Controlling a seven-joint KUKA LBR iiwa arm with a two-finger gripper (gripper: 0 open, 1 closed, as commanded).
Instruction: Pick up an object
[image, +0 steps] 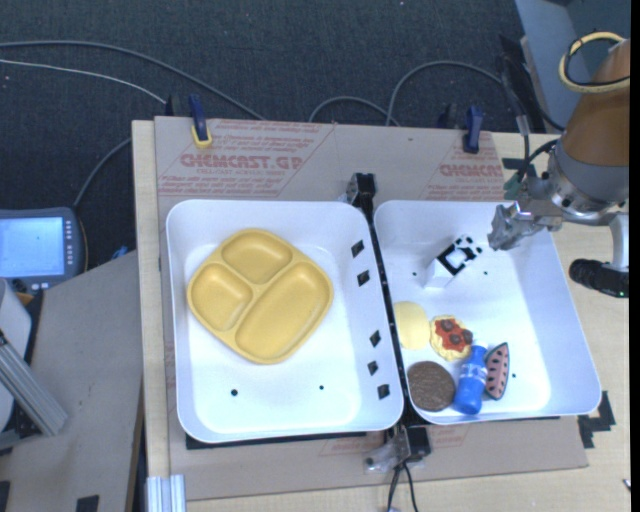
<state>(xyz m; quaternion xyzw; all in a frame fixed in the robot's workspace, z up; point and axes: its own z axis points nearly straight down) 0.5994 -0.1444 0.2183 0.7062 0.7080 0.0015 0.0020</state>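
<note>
**Gripper poised over the right bin, pile of objects waiting at the near edge**

The arm (590, 130) reaches in from the right, and its gripper (508, 228) hangs above the far right part of the right bin (560, 300). Nothing is between its fingers. The view is too small and slanted to tell whether they are spread or pressed together.

The things to pick lie together at the near side of that bin, probably because its floor dips there. A pale yellow piece (411, 323) sits against the divider, just beside a small yellow item with red spots (451, 338). Below them a brown disc (431, 385) touches a blue bottle-like object (470, 380), and a striped pink and dark slice (497, 370) leans beside the bottle. All are well apart from the gripper. A black-and-white marker tag (458, 255) lies nearer, just left of the gripper on the bin floor.

The left bin (190, 300) holds a yellow compartment plate (260, 294) resting flat near its centre. Both bins sit on a cardboard-covered table (250, 150), clamped at the back by two blue clips.

As I judge it, the pick is not yet begun: the gripper must travel toward the near pile and descend. The crowding there may make a clean grasp on one piece awkward.
</note>
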